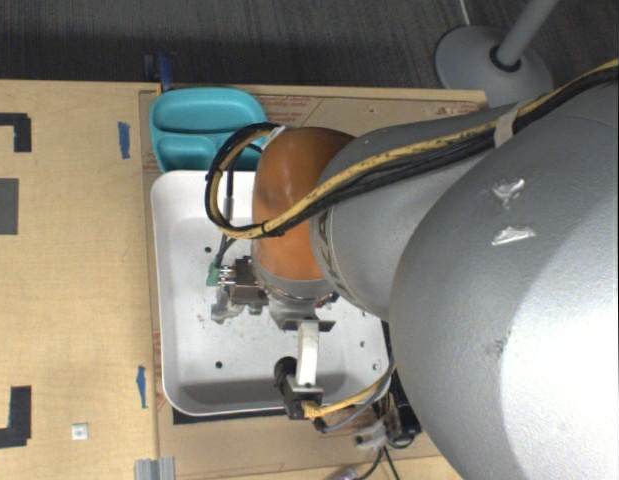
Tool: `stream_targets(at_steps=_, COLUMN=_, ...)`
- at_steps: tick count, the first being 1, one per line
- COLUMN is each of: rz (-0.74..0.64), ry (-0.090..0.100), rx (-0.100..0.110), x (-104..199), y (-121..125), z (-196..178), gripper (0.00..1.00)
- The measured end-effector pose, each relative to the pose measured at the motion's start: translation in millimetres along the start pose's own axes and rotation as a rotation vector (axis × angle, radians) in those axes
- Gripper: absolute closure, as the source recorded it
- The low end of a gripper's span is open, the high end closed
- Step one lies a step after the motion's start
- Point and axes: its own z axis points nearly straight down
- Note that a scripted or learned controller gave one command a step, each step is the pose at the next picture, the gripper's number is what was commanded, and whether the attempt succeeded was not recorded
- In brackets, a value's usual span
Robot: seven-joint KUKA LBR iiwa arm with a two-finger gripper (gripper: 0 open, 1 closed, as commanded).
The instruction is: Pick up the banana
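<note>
You see a white bin [179,268] and a teal tray [194,118]. Your arm [509,268] is grey, banded orange, on a tan bench [69,268].

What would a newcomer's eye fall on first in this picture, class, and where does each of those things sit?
The big grey arm fills the right half, slanting in from the right, with its orange band over the middle of the white bin. Black and yellow cables loop off the band. A teal tray sits just beyond the bin's far edge, on the tan bench.
</note>
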Motion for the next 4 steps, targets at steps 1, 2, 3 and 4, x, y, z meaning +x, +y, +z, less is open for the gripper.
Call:
stream_targets(at_steps=1, rz=-0.108, ry=0.001, rx=-0.002, x=-0.1, y=0.7, z=96.0, gripper=0.0)
stream_targets(at_steps=2, rz=-0.107, ry=0.005, rx=-0.004, x=2.0, y=1.2, z=85.5, gripper=1.0)
stream_targets(at_steps=3, rz=-0.106, ry=0.005, rx=-0.004, x=2.2, y=1.2, z=75.9, gripper=1.0)
stream_targets(at_steps=4, rz=-0.106, ry=0.006, rx=-0.005, x=2.5, y=1.4, z=66.1, gripper=1.0)
